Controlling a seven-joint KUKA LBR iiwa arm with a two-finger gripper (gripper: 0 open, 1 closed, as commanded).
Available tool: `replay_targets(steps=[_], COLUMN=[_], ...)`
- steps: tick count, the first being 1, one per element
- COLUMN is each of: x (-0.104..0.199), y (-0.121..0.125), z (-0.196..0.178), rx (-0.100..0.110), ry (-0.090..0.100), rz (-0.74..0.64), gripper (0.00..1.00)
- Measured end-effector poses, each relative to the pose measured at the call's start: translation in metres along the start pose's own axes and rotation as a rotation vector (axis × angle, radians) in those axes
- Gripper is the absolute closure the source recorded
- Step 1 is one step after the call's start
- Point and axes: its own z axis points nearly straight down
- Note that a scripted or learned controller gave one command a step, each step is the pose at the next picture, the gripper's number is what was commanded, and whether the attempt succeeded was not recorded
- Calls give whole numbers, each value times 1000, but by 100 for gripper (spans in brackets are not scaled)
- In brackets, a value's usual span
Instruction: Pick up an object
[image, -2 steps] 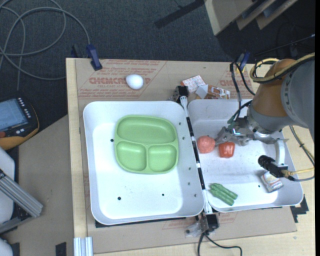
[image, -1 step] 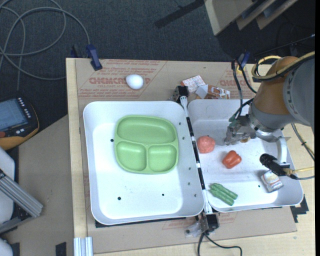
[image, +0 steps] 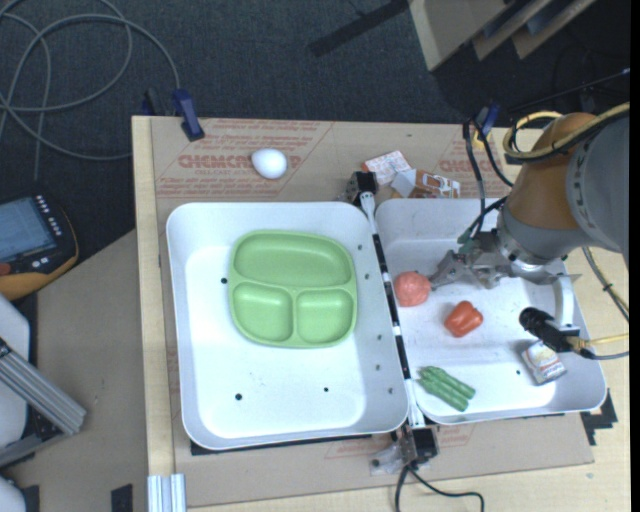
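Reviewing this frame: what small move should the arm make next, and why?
Probably shift the gripper slightly left and down over the pink ball. The ball lies just beside the gripper in the right bin, nearer than the red pepper, and nothing is between the fingers.

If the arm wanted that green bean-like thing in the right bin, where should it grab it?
Probably across the middle of the green pods, coming straight down from above. They lie flat and slanted on the floor of the right bin, long and narrow, so the gripper would close across the short width. Open floor on both long sides leaves room.
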Motion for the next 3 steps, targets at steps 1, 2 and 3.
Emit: replay_targets(steps=[1, 2, 3], x=[17, 17, 88], y=[-46, -45, -5], z=[10, 0, -91], rx=[5, 3, 1], ry=[3, 2, 3], rz=[3, 3, 0], gripper=[0, 100, 100])
